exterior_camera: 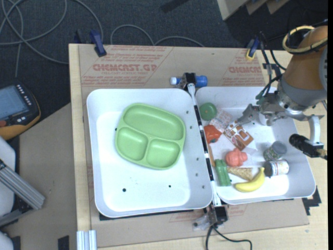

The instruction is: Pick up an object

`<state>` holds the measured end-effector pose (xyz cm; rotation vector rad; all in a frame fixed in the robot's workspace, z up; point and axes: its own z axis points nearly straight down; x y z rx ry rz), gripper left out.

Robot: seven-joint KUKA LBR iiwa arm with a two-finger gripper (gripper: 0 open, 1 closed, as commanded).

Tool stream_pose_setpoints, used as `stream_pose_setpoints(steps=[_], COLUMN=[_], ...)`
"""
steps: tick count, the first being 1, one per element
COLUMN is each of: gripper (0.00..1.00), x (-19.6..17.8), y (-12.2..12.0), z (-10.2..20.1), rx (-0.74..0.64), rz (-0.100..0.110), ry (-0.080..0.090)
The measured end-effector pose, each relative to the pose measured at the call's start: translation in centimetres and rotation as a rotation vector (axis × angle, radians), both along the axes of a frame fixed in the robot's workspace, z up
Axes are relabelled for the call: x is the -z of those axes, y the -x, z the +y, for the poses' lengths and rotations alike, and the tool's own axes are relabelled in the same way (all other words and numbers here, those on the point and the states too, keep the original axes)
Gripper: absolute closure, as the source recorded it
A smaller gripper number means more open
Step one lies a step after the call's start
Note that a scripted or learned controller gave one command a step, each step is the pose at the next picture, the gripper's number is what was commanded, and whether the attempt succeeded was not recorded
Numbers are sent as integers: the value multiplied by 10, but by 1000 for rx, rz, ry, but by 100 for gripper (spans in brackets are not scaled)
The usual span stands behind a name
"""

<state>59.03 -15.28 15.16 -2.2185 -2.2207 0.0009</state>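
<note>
Right bin (299,189): gripper (248,113), finger state impossible to tell, hovering beside snack packet (238,135); banana (250,181) and green ball (208,110) lying apart.

Left bin (104,155): white plastic, smooth with a soft sheen.
Right bin (296,189): same white plastic, smooth.
Divided plate (150,136): pale green plastic, matt to satin, smooth.
Banana (250,183): yellow, smooth, looks like moulded plastic.
Green ball (208,110): smooth, slight gloss.
Snack packet (239,137): crinkled printed wrapper, shiny.
Small can (277,167): metal-looking body with paper-like label, dark lid.
Bench top (156,61): tan board covered in printed protective paper, matt.
Clamps (97,42): blue plastic grips.
Arm (304,72): orange band glossy, grey shell satin.
Gripper (250,113): dull grey metal.
Floor (41,46): dark carpet, rough.
</note>
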Motion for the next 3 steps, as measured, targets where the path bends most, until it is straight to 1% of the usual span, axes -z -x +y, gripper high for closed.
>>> stream_pose_setpoints(steps=[1, 2, 3], gripper=[0, 100, 100], x=[65, 54, -34], y=[15, 14, -1], z=[40, 42, 116], rx=[2, 1, -1], rz=[-9, -10, -4], ry=[8, 5, 0])
